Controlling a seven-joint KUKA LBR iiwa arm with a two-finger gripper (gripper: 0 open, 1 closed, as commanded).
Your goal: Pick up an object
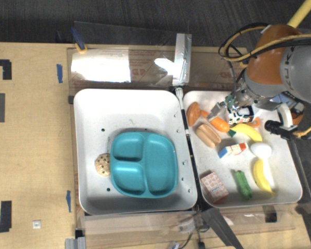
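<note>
The gripper [237, 107] sits low at the upper edge of the right bin [293, 162], right of centre in the frame, over a cluster of toy food; its state cannot be judged from this angle. Directly under it lies a small black-and-white item [237, 116], touching an orange carrot-like piece [219, 123] to its left and a yellow banana [247, 132] below. Further left are a brown bread-like piece [194, 113] and a hot dog [208, 135]. Toward mid-bin lie a small red, white and blue carton [232, 150] and a white egg-shaped item [260, 150]. Lower down are a second banana [262, 176], a green piece [242, 184] and a patterned box [213, 185]; any printing on carton or box is too small to read. The left bin [93, 113] holds a teal divided tray [144, 163] with a speckled cookie [102, 164] touching its left edge.
</note>
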